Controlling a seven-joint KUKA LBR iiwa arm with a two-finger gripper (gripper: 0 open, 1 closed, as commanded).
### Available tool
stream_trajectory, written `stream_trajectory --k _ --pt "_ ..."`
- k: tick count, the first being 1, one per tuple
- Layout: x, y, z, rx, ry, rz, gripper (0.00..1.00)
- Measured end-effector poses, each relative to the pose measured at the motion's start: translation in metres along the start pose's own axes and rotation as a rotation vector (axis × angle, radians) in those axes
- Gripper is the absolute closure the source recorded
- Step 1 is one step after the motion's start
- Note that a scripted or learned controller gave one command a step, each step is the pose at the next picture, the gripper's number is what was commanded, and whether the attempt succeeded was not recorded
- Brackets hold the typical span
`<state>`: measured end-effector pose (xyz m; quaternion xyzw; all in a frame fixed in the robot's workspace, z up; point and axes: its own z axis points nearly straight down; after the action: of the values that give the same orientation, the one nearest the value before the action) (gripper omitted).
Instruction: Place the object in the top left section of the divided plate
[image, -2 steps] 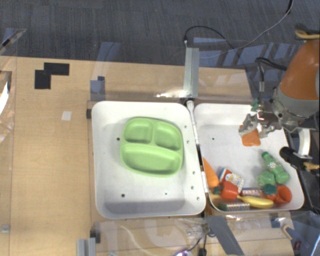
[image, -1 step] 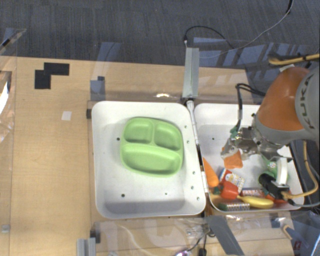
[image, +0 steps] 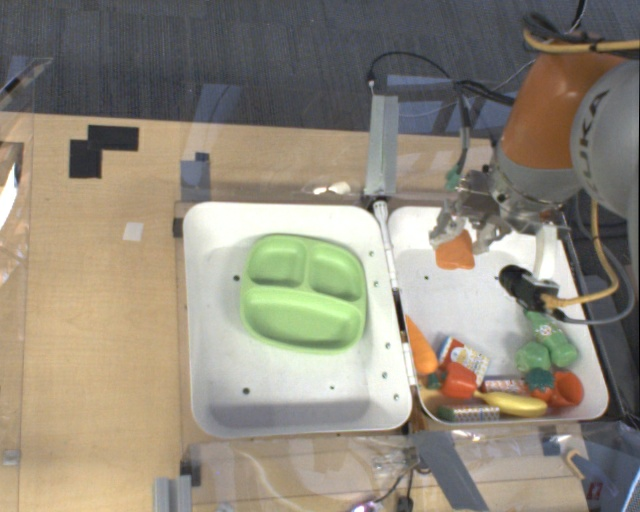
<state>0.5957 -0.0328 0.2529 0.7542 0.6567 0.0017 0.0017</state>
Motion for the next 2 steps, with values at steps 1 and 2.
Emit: stream_trajectory --k 1,2 --pt "-0.007 -0.023 -0.050 0.000 0.000 0.055 1.00" --pt "-0.002 -0.064 -0.040 0.003 0.000 0.095 1.00"
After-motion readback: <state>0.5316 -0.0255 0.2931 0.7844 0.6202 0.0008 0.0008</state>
